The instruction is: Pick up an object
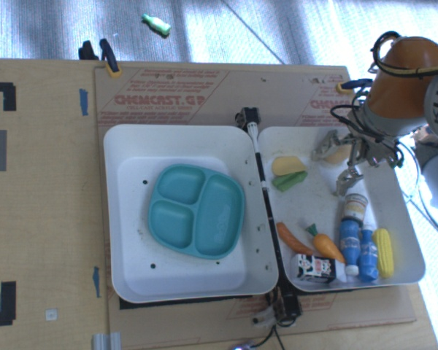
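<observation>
The hand (348,168) hangs low over the right bin (409,217) near its far edge; whether it is apart or together I cannot tell. A yellow-and-green toy (288,172) lies just left of it, bottles (350,228) just nearer.

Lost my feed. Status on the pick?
Gripper low over right bin, far end. Nothing seen held. Yellow piece nearest. Bottles crowd the near side.
</observation>
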You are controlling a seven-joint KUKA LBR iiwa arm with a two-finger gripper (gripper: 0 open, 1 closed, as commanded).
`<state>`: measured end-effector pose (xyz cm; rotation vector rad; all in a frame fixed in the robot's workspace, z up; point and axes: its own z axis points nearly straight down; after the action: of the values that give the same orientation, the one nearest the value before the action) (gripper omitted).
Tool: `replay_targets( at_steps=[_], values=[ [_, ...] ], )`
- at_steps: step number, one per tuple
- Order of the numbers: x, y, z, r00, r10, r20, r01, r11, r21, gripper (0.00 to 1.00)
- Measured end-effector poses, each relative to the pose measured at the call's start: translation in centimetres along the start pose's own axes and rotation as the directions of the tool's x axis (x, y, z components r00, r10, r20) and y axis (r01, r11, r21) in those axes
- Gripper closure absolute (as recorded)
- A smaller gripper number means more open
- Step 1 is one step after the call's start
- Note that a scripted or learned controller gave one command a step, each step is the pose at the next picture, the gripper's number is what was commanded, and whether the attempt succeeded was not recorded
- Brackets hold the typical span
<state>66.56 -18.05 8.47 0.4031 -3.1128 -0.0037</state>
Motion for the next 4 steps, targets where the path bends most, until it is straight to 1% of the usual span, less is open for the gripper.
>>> replay_targets(
  at_steps=[1,2,3,4],
  values=[
    [-0.6,1.5,-0.1,0.940,-0.341,0.005,0.341,0.940,0.004,0.00],
    [-1.1,3.3,-0.1,0.805,-0.593,0.004,0.593,0.805,0.004,0.00],
    [9.6,1.3,-0.1,0.773,-0.634,0.002,0.634,0.773,0.006,0.00],
    [10.0,10.2,-0.1,0.491,-0.871,0.003,0.871,0.491,0.008,0.00]
  ],
)
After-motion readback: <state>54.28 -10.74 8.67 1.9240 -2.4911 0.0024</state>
